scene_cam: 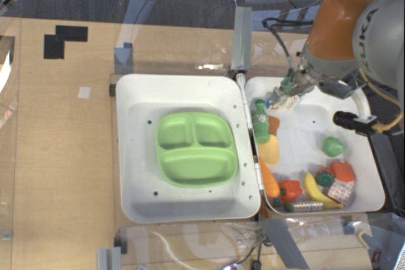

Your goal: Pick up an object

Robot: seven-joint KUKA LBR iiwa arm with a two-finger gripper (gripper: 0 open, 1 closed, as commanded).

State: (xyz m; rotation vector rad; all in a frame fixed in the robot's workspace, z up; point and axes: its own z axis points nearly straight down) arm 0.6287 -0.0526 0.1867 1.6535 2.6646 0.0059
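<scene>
Overhead, tool [286,93] state unclear; smooth plastic green tray [197,150], three moulded compartments, left bin [136,136].

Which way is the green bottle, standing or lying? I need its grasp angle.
Lying down. The green bottle stretches lengthwise along the right bin's left wall, cap end toward the far side.

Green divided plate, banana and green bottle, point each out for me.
green divided plate [197,148], camera view, middle ridge
banana [318,193], camera view, middle of its curve
green bottle [261,122], camera view, its body

Grey arm [380,28] (orange band, black cables), pale wrist.
</scene>
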